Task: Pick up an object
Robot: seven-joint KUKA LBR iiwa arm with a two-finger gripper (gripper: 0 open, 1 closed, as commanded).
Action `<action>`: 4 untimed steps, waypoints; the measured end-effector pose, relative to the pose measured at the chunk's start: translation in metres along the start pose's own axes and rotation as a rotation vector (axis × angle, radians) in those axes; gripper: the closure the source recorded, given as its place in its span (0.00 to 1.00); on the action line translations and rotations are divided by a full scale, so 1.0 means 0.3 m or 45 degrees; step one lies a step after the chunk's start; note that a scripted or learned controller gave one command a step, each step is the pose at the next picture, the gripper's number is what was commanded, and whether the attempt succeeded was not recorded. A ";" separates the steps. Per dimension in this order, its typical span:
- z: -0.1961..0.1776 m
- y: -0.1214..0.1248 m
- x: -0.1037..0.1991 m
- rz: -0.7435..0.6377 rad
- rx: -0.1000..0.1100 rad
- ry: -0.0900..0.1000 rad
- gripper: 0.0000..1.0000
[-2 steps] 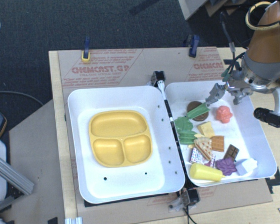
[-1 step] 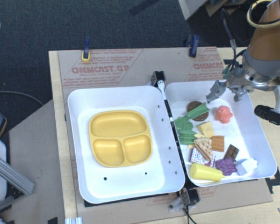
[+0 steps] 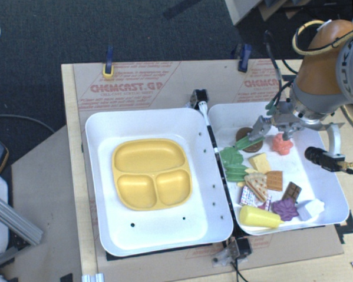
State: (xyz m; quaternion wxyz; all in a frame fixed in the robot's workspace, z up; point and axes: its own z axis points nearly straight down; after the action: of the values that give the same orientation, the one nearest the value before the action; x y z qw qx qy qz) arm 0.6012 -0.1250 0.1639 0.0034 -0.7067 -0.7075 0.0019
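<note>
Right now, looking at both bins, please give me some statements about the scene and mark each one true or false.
1. The yellow divided plate lies in the left bin. True.
2. The plate has five compartments. False: it has three.
3. The small items, such as the pink piece and the purple piece, are in the right bin. True.
4. The gripper is above the left bin. False: it is over the right bin.
5. The yellow piece lies near the right bin's front edge. True.
</note>
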 end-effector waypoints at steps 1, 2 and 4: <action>0.183 0.004 0.035 0.000 0.001 0.001 0.00; 0.267 0.005 0.037 0.002 -0.006 -0.001 0.00; 0.071 0.012 0.061 0.000 -0.018 -0.005 1.00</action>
State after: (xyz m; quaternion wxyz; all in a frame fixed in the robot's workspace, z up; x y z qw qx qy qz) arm 0.6046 -0.1067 0.1425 -0.0029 -0.7066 -0.7076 -0.0017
